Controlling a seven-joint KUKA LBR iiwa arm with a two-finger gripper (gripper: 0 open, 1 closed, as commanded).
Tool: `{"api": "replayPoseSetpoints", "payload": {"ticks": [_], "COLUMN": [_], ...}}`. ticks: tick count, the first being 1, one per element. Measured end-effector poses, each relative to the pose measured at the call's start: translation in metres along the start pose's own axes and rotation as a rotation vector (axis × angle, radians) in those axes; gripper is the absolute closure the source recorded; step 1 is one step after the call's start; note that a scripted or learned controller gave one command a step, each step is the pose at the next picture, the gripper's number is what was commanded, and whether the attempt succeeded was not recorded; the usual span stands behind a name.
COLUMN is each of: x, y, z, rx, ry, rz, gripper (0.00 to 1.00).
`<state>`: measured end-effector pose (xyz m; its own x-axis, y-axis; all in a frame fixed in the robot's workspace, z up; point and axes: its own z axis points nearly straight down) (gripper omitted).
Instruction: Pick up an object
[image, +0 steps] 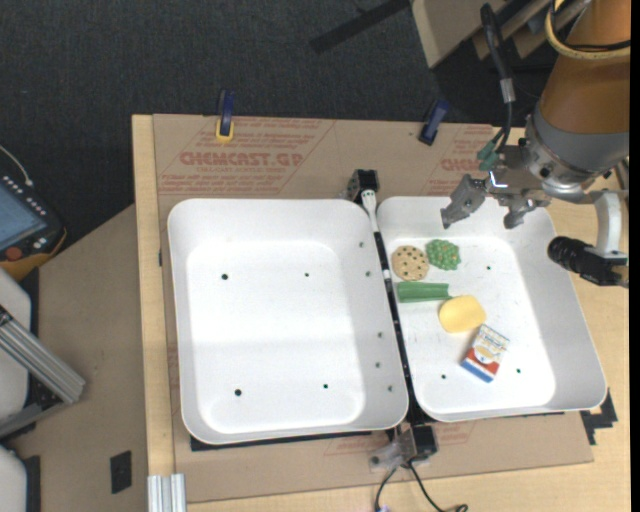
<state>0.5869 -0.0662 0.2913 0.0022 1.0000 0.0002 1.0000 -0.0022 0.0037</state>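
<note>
I see two white bins; the right bin (560, 330) holds everything. My gripper (487, 206), jaws wide and holding nothing, hangs near its far edge above the green broccoli (443, 253), beside the cookie (409, 263); crowding could spoil my grab

Two shallow white plastic bins sit side by side on a flat brown cardboard sheet (300, 140), the left bin (190, 300) touching the right bin (570, 340) along their inner edges. In the right bin, a round tan cookie (409, 263) lies just left of a bumpy green broccoli piece (443, 253), with a long green bean-like stick (421, 291) just in front of both. Further front, a yellow rounded lemon-like object (460, 314) sits right of the stick, and a small red, white and blue carton (485, 353) lies in front of it; the two-finger gripper (492, 205) hangs above the bin's rear edge.
</note>
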Motion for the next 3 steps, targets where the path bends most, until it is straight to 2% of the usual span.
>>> {"api": "replayPoseSetpoints", "payload": {"ticks": [1, 2, 3], "x": [-0.059, -0.055, 0.024], "y": [-0.021, -0.019, 0.013], "z": [-0.119, -0.121, -0.253], "rx": [-0.013, -0.002, -0.016], "ry": [-0.006, -0.003, 0.000], "rz": [0.004, -0.002, -0.012], "gripper": [0.00, 1.00, 1.00]}}
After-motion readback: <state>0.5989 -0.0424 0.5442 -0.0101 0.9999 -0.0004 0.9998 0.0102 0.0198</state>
